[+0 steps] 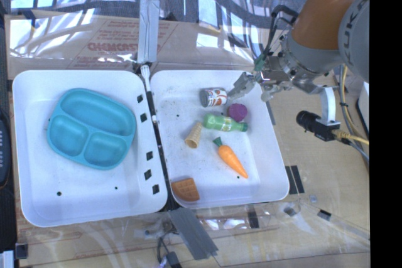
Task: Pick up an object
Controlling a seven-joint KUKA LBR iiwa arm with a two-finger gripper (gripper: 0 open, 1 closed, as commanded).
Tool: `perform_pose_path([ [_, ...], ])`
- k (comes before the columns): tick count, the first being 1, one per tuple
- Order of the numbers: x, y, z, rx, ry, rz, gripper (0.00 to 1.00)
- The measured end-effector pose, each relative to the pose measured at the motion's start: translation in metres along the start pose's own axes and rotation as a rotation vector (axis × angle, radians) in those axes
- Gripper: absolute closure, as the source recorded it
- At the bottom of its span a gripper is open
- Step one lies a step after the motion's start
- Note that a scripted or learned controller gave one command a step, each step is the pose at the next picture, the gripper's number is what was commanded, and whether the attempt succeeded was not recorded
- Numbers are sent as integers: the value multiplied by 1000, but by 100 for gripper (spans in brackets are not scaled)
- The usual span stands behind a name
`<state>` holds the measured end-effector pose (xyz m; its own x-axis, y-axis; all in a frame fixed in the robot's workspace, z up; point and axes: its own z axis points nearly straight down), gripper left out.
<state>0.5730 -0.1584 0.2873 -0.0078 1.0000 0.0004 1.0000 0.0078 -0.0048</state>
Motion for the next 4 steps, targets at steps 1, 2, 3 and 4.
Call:
perform_pose_path([
  [1, -26, 34, 115, 11, 2, 0, 0],
  [2, 8, 84, 195, 1, -1, 3, 0],
  [3, 10, 85, 183, 0, 1, -2, 100],
  [4, 6, 59, 193, -5, -1, -1, 100],
])
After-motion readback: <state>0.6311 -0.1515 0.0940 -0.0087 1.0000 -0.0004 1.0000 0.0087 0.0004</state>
